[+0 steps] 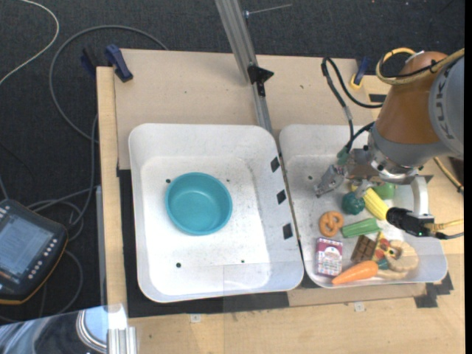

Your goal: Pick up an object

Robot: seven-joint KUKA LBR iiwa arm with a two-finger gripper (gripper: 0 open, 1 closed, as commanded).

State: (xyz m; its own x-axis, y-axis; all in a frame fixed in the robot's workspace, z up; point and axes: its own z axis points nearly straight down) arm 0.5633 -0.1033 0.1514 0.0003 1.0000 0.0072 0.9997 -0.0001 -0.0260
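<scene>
While the arm [413, 116] reaches in from the right over the right bin [310, 142], its jaws hang low above that bin's upper middle, and whether they stand wide or narrow cannot be told from this angle; the metal parts at the wrist blur together, and nothing can be seen between them. The gripper [333, 179] sits just up and left of a cluster of toy food crowded into the bin's lower right.

Any of these pieces would serve the task. Nearest the gripper is a small dark green round piece [353, 203], touching a yellow corn cob [378, 201]. Below them lie a pretzel [331, 223], a green pea pod [361, 227], a pink packet [329, 256] and an orange carrot [355, 272] near the bin's front wall.

These look like light, stiff plastic, probably smooth and inclined to slip or roll under pressure. The round green piece seems the likeliest to squirt sideways; the corn cob or carrot should be better taken across the narrow middle, with the jaws square to the long axis. The packet lies flat and offers little edge. Crowding is the main risk, since neighbours touch.

A teal bowl [198, 203] sits alone in the left bin [147, 153] on the tabletop [184, 87].
</scene>
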